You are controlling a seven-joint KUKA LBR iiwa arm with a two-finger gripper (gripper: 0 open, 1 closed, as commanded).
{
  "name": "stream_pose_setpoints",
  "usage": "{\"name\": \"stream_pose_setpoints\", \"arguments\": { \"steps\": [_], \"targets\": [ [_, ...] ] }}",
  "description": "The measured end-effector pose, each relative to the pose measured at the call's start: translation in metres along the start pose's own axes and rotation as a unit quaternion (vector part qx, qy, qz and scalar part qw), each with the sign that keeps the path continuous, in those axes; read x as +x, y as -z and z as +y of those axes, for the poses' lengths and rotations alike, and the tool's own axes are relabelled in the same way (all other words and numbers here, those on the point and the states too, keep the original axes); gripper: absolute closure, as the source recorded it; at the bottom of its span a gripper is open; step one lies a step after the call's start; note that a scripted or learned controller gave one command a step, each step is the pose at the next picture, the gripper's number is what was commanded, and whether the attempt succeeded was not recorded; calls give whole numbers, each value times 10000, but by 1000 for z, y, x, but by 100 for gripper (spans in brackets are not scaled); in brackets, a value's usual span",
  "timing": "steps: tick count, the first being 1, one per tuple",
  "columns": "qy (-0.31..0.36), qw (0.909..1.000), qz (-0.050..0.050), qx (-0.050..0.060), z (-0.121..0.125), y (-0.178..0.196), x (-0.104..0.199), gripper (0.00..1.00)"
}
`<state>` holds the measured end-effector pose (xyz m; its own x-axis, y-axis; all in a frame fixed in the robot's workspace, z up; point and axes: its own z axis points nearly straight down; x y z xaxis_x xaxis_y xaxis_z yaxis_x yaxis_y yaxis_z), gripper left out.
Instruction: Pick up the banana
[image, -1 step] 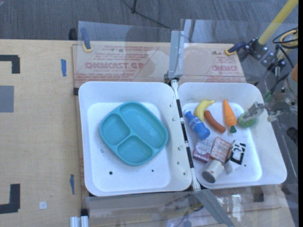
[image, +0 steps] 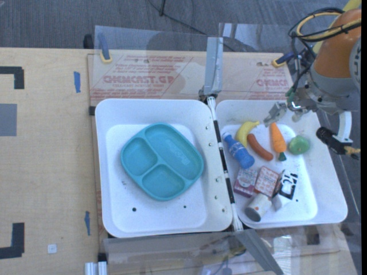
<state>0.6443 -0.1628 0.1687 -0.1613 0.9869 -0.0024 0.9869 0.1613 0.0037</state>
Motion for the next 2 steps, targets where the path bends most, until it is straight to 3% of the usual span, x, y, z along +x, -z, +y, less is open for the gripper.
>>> {"name": "stream_pose_setpoints", "arguments": {
  "steps": [1, 2],
  "targets": [
    [571, 9984, 3, -2, 35, -68, 66, 0],
    [298, 9996, -1, -2, 30, -28, 39, 0]
  ]
}}
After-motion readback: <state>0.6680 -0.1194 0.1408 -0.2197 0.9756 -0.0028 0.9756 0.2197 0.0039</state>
